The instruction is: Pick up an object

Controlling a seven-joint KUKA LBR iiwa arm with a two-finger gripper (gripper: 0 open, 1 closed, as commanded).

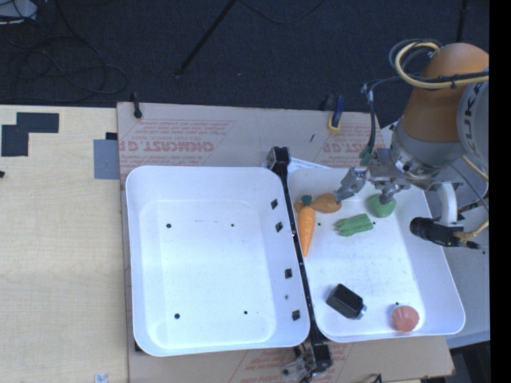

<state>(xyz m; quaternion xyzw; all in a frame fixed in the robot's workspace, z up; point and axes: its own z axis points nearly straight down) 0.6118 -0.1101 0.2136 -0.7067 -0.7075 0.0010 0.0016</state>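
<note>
Gripper hangs over the far end of the right bin

The gripper stands with fingers spread and nothing between them; the green piece lies just at its 7 o'clock, long axis running 8 to 2, with the orange piece at 8 o'clock.

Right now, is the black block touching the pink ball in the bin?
Apart. The camera view shows the black block and the pink ball both near the right bin's front edge, with a plain strip of white bin floor between them.
</note>
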